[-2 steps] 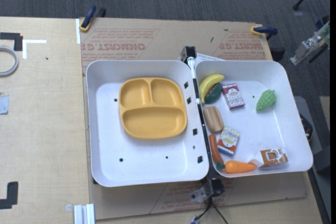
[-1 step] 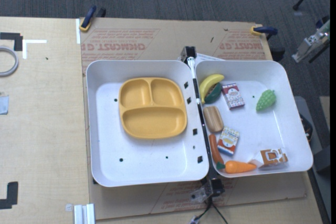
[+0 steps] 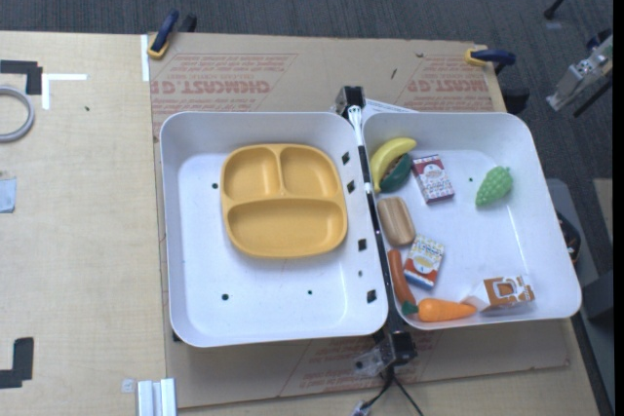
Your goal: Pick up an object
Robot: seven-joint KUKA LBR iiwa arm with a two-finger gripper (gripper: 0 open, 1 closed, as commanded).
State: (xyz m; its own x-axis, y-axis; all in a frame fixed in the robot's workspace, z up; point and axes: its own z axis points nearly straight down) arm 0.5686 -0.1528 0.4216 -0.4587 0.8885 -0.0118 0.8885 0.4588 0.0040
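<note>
Orange carrot (image 3: 446, 310) in right bin (image 3: 522, 209)

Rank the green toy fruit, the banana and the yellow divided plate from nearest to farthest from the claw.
1. Green toy fruit, right side of the right bin, nearest the claw.
2. Banana, that bin's upper left corner.
3. Yellow divided plate, in the left bin.

A divided plate (image 3: 284, 200) lies in the left bin (image 3: 195, 307); toy foods (image 3: 419, 229) crowd the right bin (image 3: 526, 209).
</note>
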